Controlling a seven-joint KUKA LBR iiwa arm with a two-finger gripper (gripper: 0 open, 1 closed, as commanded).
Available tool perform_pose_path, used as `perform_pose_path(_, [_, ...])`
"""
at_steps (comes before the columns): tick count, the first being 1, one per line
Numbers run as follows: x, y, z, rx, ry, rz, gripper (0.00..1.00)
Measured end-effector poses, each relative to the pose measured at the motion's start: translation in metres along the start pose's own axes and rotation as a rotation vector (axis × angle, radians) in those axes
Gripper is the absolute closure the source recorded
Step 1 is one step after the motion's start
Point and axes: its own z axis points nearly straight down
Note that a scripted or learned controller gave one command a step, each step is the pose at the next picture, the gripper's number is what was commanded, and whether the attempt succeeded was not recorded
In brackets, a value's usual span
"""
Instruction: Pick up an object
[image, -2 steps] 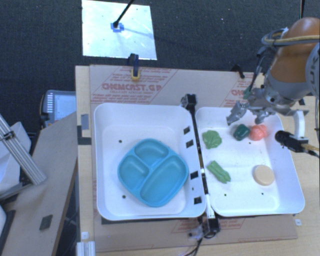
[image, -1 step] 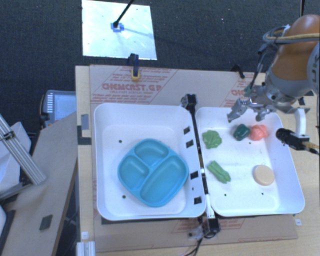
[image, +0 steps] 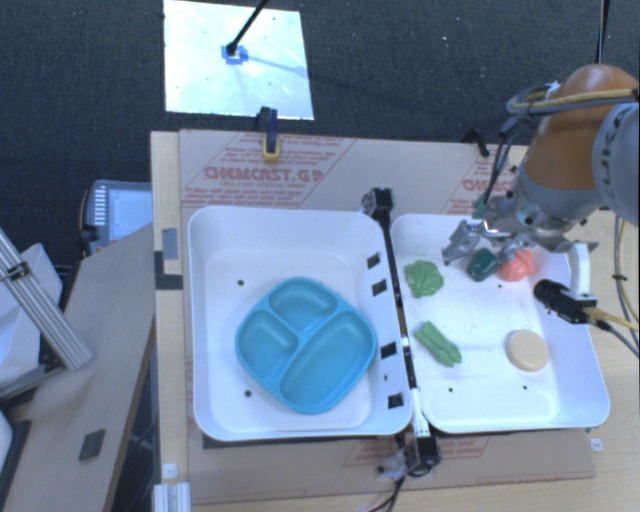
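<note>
My gripper (image: 484, 243) hangs low over the far part of the right bin (image: 580, 400). Right under its tip lies a dark green piece (image: 482, 265), with a salmon-orange piece (image: 517, 266) touching it on the right. I cannot tell whether the gripper touches either one. A light green leafy piece (image: 424, 278) lies to the left of them. Another light green piece (image: 438, 342), long in shape, rests nearer the bin's middle. A tan round disc (image: 526, 350) sits toward the right wall.
The left bin (image: 215, 250) holds a blue divided plate (image: 304, 344). A black hinge strip (image: 392, 300) runs between the two bins. The arm (image: 585, 130) comes in from the upper right, above the right bin's far corner.
</note>
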Motion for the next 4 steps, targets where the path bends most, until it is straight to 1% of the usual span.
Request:
perform_pose_path(1, [-0.001, 0.003, 0.062, 0.000, 0.000, 0.001, 0.00])
perform_pose_path(2, [-0.001, 0.003, 0.114, 0.001, 0.000, 0.001, 0.00])
perform_pose_path(3, [-0.001, 0.004, 0.100, -0.004, -0.001, 0.002, 1.00])
perform_pose_path(4, [0.001, 0.011, 0.055, -0.007, -0.001, -0.003, 1.00])
